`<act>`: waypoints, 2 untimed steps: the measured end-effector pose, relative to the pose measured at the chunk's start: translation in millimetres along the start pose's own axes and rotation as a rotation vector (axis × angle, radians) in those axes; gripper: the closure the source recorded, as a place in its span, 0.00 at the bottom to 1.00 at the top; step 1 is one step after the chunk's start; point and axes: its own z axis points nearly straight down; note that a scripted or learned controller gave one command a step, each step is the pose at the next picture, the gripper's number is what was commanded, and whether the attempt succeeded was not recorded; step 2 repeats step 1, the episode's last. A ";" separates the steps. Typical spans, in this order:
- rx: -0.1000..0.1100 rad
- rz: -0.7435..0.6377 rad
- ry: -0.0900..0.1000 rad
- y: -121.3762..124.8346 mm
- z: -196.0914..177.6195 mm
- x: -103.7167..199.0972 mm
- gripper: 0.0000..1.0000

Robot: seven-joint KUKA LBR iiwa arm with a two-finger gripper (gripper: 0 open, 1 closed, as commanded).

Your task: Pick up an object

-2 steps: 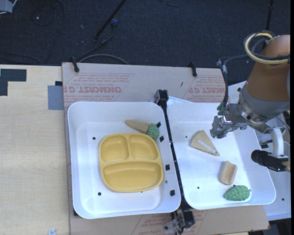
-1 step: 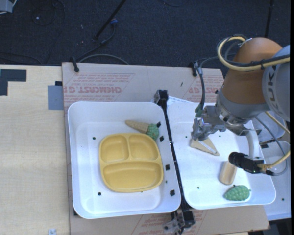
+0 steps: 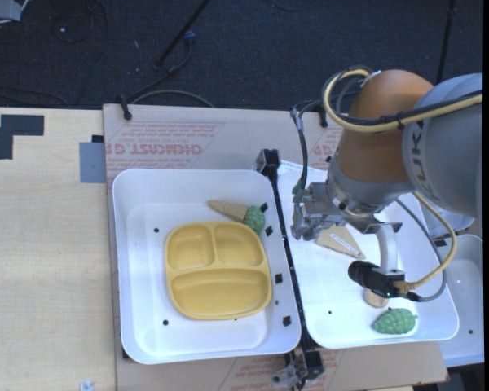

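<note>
My gripper hangs low over the left side of the right bin, close to the divider between the bins; the grey wrist and orange band hide most of it. Just to its right a tan wedge-shaped piece lies on the bin floor, partly under the arm. A green bumpy object rests in the right bin's near right corner. A small tan round piece sits just above it, half hidden by a black cable fitting. In the left bin lie a yellow divided plate and a tan cone with a green top.
The raised black divider runs between the two bins right beside the gripper. Yellow and black cables loop from the arm over the right bin. A wooden bench top extends to the left.
</note>
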 end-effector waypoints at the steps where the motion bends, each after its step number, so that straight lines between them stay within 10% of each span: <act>1: 0.000 -0.001 -0.001 10.5 11.7 52.5 1.00; 2: 0.000 -0.001 -0.001 10.5 11.7 52.5 1.00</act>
